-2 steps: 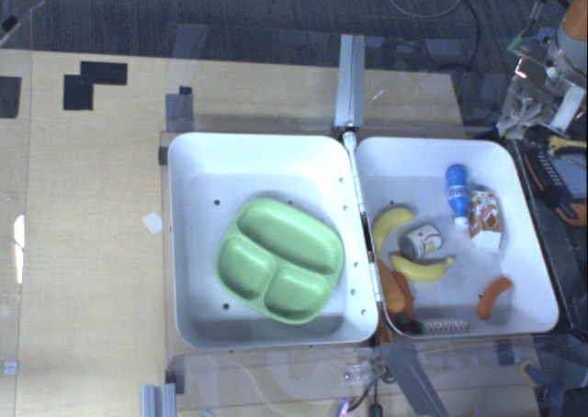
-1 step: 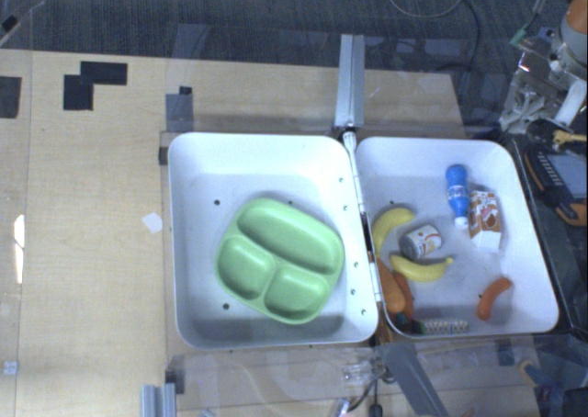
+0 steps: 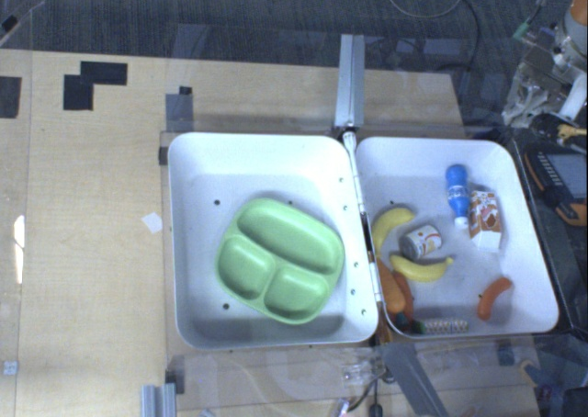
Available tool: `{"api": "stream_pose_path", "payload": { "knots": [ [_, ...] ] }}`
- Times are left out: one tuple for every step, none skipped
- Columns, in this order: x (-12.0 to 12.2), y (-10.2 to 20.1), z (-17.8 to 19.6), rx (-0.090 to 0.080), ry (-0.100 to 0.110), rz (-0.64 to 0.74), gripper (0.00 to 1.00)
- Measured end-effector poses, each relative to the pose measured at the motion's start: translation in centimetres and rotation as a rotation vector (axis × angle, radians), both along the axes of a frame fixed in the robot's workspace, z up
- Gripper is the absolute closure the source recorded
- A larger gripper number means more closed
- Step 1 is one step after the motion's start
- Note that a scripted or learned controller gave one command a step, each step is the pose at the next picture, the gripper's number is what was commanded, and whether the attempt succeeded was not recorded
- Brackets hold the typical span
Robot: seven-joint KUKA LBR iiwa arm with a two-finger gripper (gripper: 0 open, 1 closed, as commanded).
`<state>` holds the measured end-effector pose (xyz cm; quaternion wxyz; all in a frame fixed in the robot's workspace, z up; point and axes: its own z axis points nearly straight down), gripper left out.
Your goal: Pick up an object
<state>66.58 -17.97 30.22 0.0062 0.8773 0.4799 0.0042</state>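
The right bin (image 3: 514, 163) holds several small objects: a blue bottle (image 3: 457, 189), a red and white snack packet (image 3: 485, 218), a tin can (image 3: 421, 241) lying between two yellow bananas (image 3: 390, 222) (image 3: 424, 267), an orange carrot-like piece (image 3: 397, 291) and a red sausage (image 3: 494, 295). A green divided plate (image 3: 280, 259) lies in the left bin (image 3: 197, 163). My gripper (image 3: 528, 98) hangs at the top right, beyond the right bin's far corner and above the bench, with nothing visibly in it.
A metal post (image 3: 347, 84) stands behind the seam between the bins. A dark strip with a spring-like object (image 3: 439, 324) lies along the right bin's front wall. Cables and a black device (image 3: 556, 176) sit to the right of the bins.
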Motion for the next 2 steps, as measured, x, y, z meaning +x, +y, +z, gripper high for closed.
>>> {"api": "stream_pose_path", "payload": {
  "knots": [
    [0.4,-1.3,-4.2,0.005,0.008,-0.055,1.00],
    [0.6,-1.2,-2.9,0.002,0.003,-0.046,1.00]
  ]
}}
